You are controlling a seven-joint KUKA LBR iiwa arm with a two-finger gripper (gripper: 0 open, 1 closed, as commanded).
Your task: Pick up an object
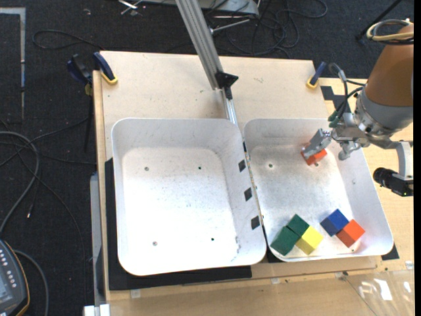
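A small orange block [314,155] lies in the upper part of the right bin [289,183]. My gripper [333,147] hangs over that spot at the end of the grey arm with the orange band. Its fingers stand open, with white bin floor showing in the gap between them. The left finger [321,139] is right at the orange block, touching it or just above it; the block is not between the fingers. Near the bin's front edge sit a green block [291,234], a yellow block [310,241], a blue block [335,220] and a red-orange block [352,232].
The left bin [174,196] adjoins the right one along a shared ridge. A slanted metal pole [200,35] reaches down to the bins' back edge. Clamps sit at the bench's back corners [104,68]. Cables lie on the dark floor behind.
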